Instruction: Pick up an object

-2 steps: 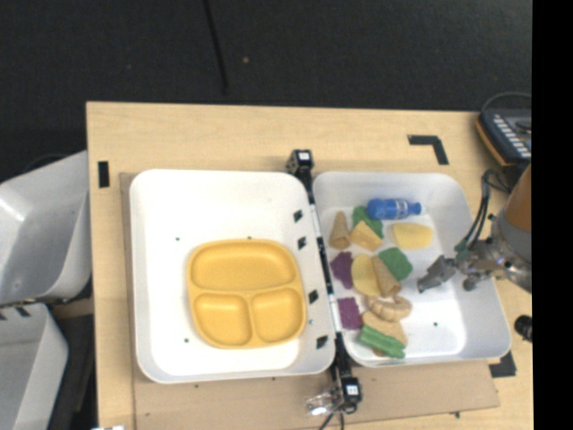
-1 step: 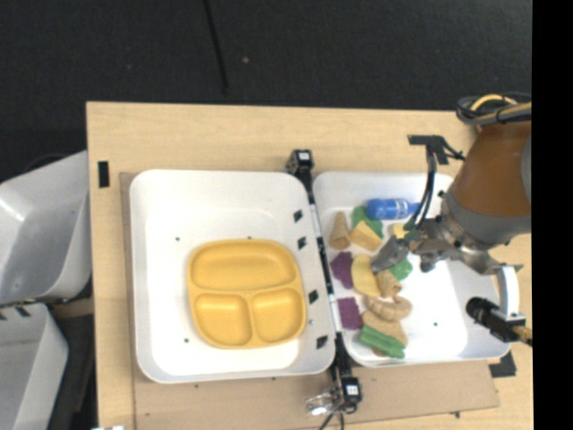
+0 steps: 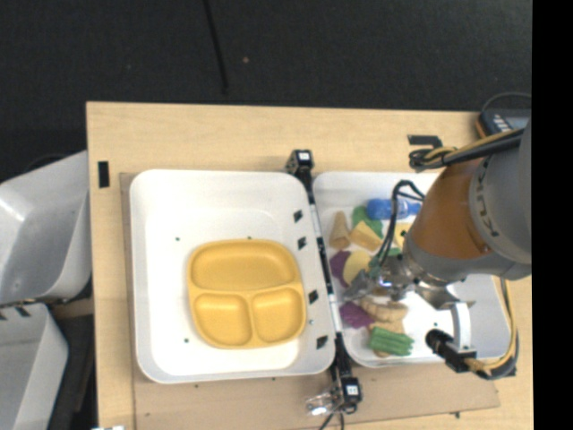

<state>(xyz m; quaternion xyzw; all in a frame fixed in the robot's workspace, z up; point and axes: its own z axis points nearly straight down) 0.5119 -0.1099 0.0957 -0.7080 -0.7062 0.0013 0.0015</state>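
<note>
The claw [image 3: 374,287], state indeterminable, hovers over small toy pieces [image 3: 387,312], likely light, rigid and slippery; grasp across the narrow sides.

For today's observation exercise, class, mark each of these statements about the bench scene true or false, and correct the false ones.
1. The yellow three-compartment plastic tray lies in the left white bin. True.
2. The small toy food pieces are piled in the left bin. False: they lie in the right white bin.
3. The green ridged toy piece lies near the right bin's front edge. True.
4. The yellow tray holds a purple toy. False: its compartments show nothing in them; the purple toy piece lies in the right bin.
5. The end effector is over the right bin. True.
</note>
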